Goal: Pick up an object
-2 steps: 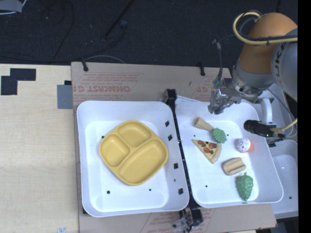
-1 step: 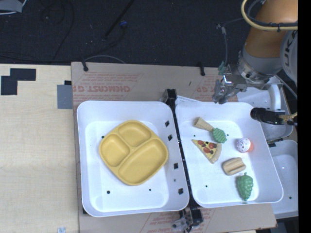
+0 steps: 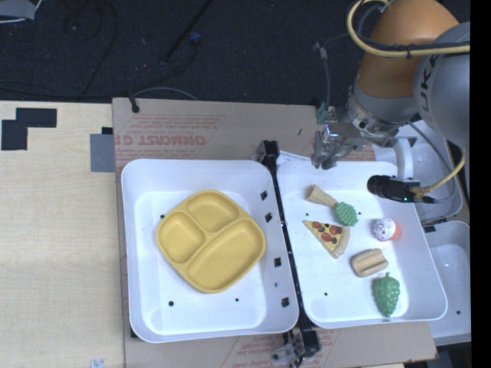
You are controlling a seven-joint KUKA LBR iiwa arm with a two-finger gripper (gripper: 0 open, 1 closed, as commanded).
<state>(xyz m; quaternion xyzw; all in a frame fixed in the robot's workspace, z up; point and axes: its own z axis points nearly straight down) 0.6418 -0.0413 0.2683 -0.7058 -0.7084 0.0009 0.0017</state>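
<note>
While the pizza slice (image 3: 328, 236) lies mid right bin (image 3: 430, 297), with brush (image 3: 334, 205), ball (image 3: 383, 229), bread roll (image 3: 369, 262) and grapes (image 3: 387, 294) around it, the gripper (image 3: 328, 158) hangs over the bin's back edge, holding nothing.

A yellow tray (image 3: 211, 240) fills the left bin (image 3: 142, 205).

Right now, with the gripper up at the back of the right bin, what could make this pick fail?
1. The gripper hangs over the white right bin's back rim, away from every item.
2. The toy pizza slice lies flat, probably hard to pinch.
3. The green-tipped brush nearly touches it, so one could nudge the other.
</note>
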